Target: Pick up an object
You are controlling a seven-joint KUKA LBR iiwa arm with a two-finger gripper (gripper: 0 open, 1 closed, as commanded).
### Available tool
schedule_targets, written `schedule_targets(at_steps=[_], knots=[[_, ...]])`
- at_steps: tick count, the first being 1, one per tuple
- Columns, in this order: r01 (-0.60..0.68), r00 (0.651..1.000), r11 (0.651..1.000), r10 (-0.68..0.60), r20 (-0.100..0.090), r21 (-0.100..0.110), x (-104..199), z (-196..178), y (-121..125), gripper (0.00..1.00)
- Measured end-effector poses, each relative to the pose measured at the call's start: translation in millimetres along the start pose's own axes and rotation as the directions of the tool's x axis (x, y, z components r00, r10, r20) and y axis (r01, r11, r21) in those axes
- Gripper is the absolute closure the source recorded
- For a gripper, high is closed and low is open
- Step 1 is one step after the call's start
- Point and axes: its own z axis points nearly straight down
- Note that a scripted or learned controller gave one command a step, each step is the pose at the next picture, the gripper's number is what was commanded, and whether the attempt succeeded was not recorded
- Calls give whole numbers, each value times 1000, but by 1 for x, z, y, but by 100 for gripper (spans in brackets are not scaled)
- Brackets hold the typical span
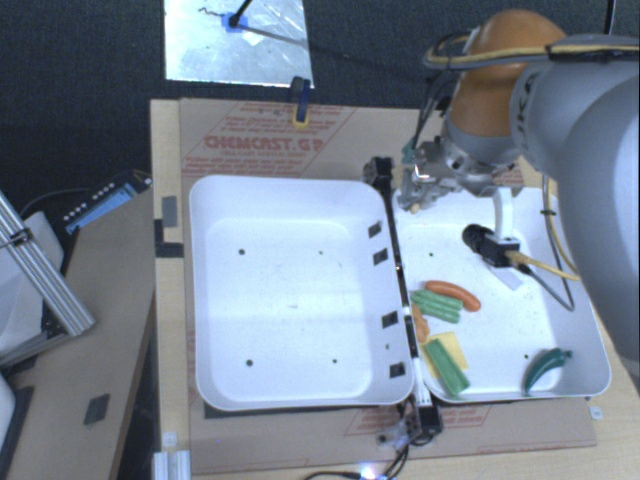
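My gripper (pixel 414 199) hangs over the far left corner of the right bin (pixel 575 340), just inside its rim. Below the orange band, the wrist blocks the view of it from above. The toy foods lie towards the bin's near side, well apart from the gripper. An orange sausage (pixel 455 293) rests against a light green pod (pixel 436 306). A small orange piece (pixel 421 326) lies by the divider. A yellow block (pixel 449 347) touches a green cucumber (pixel 445 366). A dark green pepper (pixel 547 366) sits in the near right corner.
The left bin (pixel 290 293) stands beside the right one, with black clips (pixel 389 318) along the shared rim. A black fitting with a yellow cable (pixel 492 245) hangs from the arm over the right bin. A blue-and-yellow clamp (pixel 299 101) sits behind the bins.
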Motion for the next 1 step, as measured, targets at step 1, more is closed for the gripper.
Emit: schedule_targets(at_steps=[1], knots=[[1, 1000, 1000, -1, -2, 2, 106, -106, 26, 100]])
